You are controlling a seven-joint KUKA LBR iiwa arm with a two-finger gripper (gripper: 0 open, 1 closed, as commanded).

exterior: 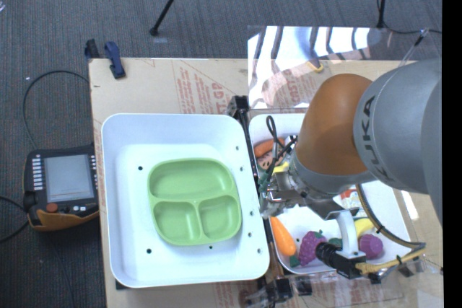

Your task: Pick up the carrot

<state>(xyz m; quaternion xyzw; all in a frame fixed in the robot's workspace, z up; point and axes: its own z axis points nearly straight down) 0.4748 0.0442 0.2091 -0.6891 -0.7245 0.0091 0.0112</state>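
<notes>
The carrot (283, 236) lies in the right bin (399, 205), near its left wall.

It is orange and points toward the near side, just beside a bunch of purple grapes (311, 247). The gripper (268, 200) hangs over the bin's left edge, just past the carrot's far end, and nothing shows between its fingers. How far they are spread is too hard to see. A green plate (193, 200) with three parts sits in the left bin (126, 155).
</notes>
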